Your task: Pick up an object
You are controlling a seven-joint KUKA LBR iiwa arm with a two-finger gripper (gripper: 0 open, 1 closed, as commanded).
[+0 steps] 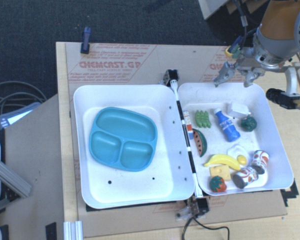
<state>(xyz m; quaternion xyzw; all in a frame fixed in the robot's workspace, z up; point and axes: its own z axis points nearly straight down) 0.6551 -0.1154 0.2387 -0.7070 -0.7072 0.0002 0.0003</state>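
Observation:
My gripper (236, 78) hangs open above the far rim of the right bin (277, 149), with nothing between its fingers. Below it in that bin lie a blue bottle (227, 125), a white block (238, 109), a dark green ball (248, 124), a green ridged piece (202, 118), a watermelon slice (200, 142), a yellow banana (221, 160), a cheese wedge (220, 171), a tomato (218, 183) and two red-and-white cans (252, 170).
The left bin (85, 184) holds a blue divided plate (123, 138). A black clamp (171, 76) sits at the far end of the divider between the bins. A blue clip (85, 39) lies at the board's far left corner.

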